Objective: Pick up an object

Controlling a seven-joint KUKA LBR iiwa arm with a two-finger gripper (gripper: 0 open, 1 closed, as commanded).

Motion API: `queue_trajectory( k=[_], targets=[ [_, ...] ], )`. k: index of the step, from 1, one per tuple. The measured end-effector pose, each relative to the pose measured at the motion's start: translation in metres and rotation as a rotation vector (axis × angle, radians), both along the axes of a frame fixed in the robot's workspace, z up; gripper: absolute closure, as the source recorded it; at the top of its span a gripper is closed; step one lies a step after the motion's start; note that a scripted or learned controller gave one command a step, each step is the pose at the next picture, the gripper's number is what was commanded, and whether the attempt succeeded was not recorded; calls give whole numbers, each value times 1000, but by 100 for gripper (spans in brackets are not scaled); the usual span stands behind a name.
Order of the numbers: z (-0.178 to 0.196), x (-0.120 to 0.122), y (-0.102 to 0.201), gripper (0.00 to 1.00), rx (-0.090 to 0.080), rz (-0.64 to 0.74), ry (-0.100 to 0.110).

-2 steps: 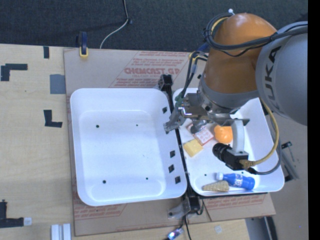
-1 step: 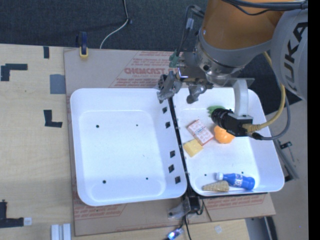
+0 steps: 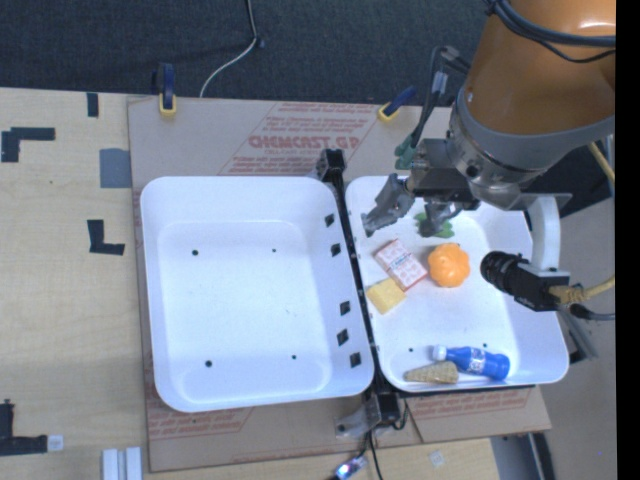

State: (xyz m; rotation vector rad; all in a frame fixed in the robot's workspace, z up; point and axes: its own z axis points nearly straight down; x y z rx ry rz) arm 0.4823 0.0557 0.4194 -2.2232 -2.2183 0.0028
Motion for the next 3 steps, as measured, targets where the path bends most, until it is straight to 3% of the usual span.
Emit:
queue_trajectory(
  k=[1, 2, 3],
  targets=[
    [44, 34, 30, 100, 1, 5, -7],
    [54, 0, 52, 100, 1, 6, -2],
    [-28, 1, -28, 100, -2, -5, 7]
  ],
)
